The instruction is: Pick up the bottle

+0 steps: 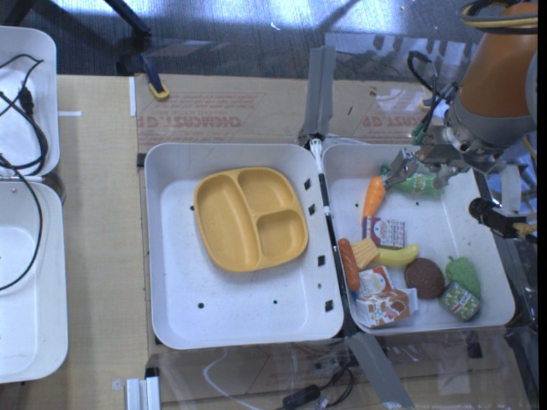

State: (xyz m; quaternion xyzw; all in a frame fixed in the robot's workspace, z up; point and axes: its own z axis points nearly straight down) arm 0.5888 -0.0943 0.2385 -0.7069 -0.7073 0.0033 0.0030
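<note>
Green bottle (421, 183) at far edge of right bin (504, 267), caught between gripper (419, 171) fingers — grasp step, clamped on it. Next: straight lift, clear of carrot (373, 196) — grip looks slight.

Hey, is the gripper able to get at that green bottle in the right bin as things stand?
Probably yes. The gripper is already at the green bottle near the right bin's far wall, and nothing lies on top of it; the carrot sits just beside it.
</note>
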